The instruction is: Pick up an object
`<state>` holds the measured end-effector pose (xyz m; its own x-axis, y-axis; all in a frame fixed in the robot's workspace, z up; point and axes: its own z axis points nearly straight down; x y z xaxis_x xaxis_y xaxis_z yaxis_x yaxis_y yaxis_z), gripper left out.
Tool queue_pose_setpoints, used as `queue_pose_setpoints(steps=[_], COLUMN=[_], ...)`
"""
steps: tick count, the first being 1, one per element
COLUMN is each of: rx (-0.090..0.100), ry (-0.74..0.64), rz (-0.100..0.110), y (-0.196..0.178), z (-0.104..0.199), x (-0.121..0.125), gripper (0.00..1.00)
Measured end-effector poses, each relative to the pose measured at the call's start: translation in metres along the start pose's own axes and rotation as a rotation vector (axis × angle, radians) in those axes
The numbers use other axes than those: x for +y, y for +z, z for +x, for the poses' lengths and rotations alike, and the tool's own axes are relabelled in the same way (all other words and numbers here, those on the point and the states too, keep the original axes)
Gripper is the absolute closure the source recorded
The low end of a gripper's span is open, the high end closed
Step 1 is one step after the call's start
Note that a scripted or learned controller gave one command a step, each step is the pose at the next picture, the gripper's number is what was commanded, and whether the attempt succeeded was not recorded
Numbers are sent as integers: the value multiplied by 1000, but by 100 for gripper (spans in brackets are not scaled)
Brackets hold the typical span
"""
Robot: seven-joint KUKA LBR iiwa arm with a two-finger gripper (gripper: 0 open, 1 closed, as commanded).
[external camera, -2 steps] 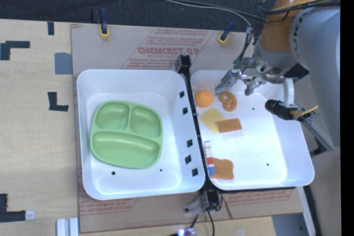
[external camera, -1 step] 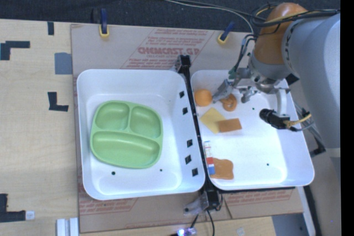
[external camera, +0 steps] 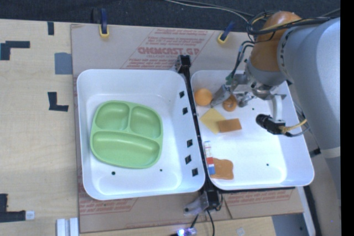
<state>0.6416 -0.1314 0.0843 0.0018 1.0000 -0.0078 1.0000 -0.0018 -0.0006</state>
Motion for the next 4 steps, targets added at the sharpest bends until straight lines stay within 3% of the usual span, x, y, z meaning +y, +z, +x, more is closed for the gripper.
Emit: queue_pose_setpoints(steps=[1,3,4], rx=[3,8,8], ry=[-4,-4,-4], rz=[-2,-4,-2], y=[-12,-109,-134], z=[3,11,11], x=[1,-11,-11], gripper=[100,100,100])
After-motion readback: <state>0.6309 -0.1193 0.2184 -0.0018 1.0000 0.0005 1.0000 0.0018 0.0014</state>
